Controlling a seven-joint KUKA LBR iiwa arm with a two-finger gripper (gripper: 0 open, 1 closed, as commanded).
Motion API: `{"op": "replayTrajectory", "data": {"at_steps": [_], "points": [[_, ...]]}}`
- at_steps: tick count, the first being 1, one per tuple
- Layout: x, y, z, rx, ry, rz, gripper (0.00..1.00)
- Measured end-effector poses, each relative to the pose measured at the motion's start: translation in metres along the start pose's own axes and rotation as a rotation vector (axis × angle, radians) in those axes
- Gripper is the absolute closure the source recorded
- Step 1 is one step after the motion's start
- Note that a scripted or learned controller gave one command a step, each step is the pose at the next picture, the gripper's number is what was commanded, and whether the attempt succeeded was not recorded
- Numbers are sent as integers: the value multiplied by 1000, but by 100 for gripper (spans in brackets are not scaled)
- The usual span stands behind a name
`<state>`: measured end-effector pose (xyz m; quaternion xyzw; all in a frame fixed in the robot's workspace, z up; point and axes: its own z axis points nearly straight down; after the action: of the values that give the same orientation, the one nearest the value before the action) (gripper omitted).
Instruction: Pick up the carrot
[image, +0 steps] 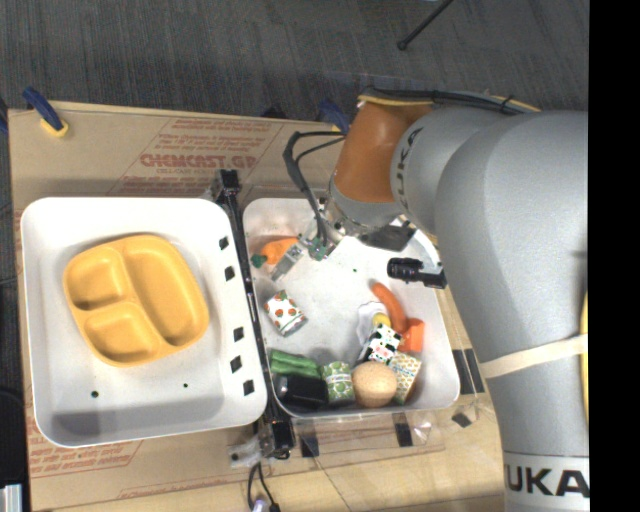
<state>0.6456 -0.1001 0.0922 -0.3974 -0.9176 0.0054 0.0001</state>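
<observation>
Left, yellow tray (135, 297) in bin (40, 330); right bin (440, 375), carrot (277, 246) among toys.

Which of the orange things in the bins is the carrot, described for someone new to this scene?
Look in the right-hand bin, the one the arm reaches into, at its upper left corner. The carrot lies there beside the gripper, a short orange piece with a green end. The other orange pieces lie toward the bin's right side and show no green.
</observation>
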Motion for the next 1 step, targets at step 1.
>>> {"op": "replayTrajectory", "data": {"at_steps": [1], "points": [[-7, -3, -13, 3, -22, -2, 100]]}}
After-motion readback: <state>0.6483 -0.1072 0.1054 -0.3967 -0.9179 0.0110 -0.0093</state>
